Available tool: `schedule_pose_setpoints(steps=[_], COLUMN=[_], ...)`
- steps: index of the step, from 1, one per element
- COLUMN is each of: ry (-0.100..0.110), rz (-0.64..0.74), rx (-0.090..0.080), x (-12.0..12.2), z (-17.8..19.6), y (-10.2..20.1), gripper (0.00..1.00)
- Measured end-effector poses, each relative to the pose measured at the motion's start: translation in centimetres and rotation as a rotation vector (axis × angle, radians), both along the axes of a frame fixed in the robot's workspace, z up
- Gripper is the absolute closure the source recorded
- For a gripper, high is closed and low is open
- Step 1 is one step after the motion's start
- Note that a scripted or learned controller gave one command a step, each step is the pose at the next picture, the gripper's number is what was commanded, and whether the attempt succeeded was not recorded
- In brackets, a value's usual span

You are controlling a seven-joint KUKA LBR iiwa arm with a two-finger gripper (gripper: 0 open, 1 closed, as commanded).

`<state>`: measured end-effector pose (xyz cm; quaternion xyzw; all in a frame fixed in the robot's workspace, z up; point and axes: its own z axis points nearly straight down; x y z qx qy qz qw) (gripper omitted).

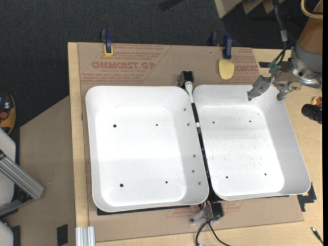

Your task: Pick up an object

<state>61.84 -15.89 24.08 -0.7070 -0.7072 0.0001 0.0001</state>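
One arm, cut off past the wrist for you | your gripper (270, 90): fingers spread, nothing between | pale yellow object (226, 68): near it, apart, beyond right bin's (241, 158) far rim

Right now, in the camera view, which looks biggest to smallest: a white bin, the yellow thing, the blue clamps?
1. Left white bin and right white bin: too alike to rank.
2. Yellow thing on the board behind the bins.
3. Blue clamps: slimmer, though close to the yellow thing.
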Motion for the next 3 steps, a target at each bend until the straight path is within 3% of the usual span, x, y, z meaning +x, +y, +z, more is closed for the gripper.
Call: schedule_pose_setpoints(steps=[1, 2, 3], ry=[-0.021, -0.006, 0.005], rz=[0.007, 0.002, 0.003], rx=[-0.002, -0.003, 0.001], x=[-0.6, -0.7, 5.0], z=[21.0, 21.0, 10.7], y=[7.3, 6.9, 9.8], gripper=[0.0, 1.0, 1.0])
